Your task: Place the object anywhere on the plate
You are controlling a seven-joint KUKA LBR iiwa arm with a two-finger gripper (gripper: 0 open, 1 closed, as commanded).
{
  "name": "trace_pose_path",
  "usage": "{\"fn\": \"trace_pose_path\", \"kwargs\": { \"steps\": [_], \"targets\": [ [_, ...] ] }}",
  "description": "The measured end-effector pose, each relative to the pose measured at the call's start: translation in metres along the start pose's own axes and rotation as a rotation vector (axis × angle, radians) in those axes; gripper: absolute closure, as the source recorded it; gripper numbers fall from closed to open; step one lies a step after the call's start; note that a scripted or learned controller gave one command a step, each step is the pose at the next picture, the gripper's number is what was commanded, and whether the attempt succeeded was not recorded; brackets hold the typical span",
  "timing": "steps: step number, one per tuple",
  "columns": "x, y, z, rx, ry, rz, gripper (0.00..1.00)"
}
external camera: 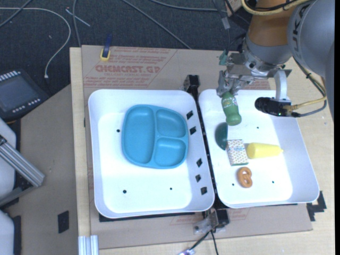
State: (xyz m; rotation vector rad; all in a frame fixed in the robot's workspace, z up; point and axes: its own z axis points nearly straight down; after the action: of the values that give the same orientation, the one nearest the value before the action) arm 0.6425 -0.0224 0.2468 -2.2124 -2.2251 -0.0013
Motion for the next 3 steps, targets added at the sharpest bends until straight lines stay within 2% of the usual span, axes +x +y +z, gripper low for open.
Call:
{"fn": "trace_pose_path", "kwargs": {
  "steps": [1,2,3],
  "targets": [
    [0.052,0.002,0.018,0.002,-0.002,0.001,1.00],
    [0.109,-0.002,0.010,-0.003,0.000,-0.001,1.00],
    [0.137,0.000,0.014,-0.002,-0.002,0.002,1.00]
  ]
}}
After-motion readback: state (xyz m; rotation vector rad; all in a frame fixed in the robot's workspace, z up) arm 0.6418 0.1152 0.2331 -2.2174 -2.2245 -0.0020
